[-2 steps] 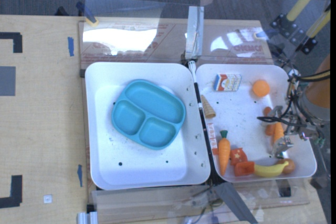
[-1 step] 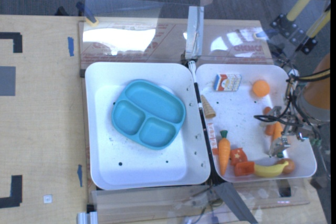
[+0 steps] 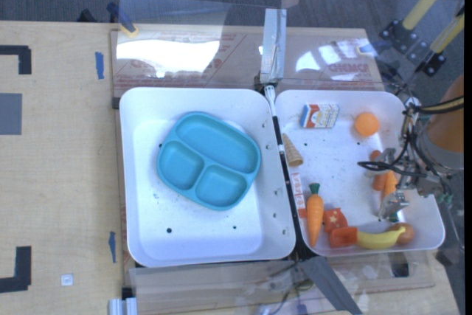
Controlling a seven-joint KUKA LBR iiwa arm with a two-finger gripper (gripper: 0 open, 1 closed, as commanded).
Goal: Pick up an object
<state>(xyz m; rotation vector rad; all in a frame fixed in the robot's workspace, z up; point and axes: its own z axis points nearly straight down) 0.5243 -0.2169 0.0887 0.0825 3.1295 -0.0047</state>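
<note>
Two white bins sat side by side on the table (image 3: 59, 158). The left bin (image 3: 140, 232) held a blue three-part tray (image 3: 209, 160), lying tilted near its middle. The right bin (image 3: 346, 158) held the toys. A small red and white carton (image 3: 318, 115) lay near its far edge, and an orange ball (image 3: 366, 124) lay just to the right of it. A tan cone (image 3: 293, 150) rested against the left wall. Below it a flat red packet (image 3: 297, 192) lay along that wall, with a carrot (image 3: 314, 212) just beside it, green top pointing away from the camera. Near the front edge, red pieces (image 3: 339, 227) sat next to the carrot, and a banana (image 3: 380, 237) lay touching them on the right.

The arm reached in from the right, and the gripper (image 3: 391, 204) hung low over the right side of the right bin, just above the banana. An orange piece (image 3: 385, 181) showed beside it, partly hidden by cables. I could not tell whether the fingers were spread or closed, nor whether anything sat between them.
</note>
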